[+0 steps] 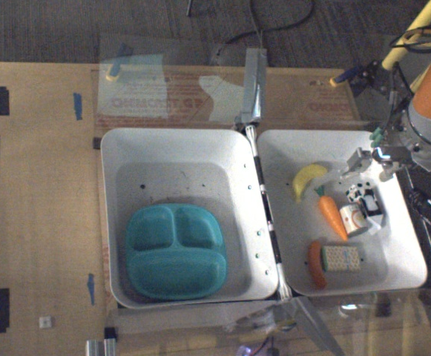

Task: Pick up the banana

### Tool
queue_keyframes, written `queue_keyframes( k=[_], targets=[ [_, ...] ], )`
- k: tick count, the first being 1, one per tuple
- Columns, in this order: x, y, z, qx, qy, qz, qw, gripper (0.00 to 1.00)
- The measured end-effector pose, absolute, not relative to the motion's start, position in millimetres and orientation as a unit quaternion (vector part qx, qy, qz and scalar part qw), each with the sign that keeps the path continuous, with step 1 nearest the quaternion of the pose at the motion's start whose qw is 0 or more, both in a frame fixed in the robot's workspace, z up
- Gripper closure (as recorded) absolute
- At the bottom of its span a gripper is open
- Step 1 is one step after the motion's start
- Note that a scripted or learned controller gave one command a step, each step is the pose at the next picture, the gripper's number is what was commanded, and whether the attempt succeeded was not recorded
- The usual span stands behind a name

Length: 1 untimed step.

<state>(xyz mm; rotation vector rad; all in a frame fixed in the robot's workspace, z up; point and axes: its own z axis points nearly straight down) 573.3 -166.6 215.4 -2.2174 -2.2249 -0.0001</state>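
Banana [307, 178]: one (carrot [332, 218] likewise one).

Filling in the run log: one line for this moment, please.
gripper: over right bin, right of banana | banana: lying in bin, ungrasped, beside carrot | task: not yet done

2 white bins sit on the bench [37, 221]: left bin [170, 158] & right bin [283, 150]. Left bin has 1 teal plate [174, 252] w/ 3 compartments. Right bin has 5 items, 1 of each kind: 1 banana [308, 178], 1 carrot [332, 216], 1 orange-red sausage-like piece [316, 265], 1 speckled rectangular block [341, 258] & 1 small white can [354, 219] w/ orange label.
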Motion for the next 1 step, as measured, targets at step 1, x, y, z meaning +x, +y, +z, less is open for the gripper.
queue_keyframes(
  k=[1],
  targets=[
    [636.7, -133.3, 116.7, -0.684, -0.729, -0.0003, -0.001, 0.0]
  ],
)
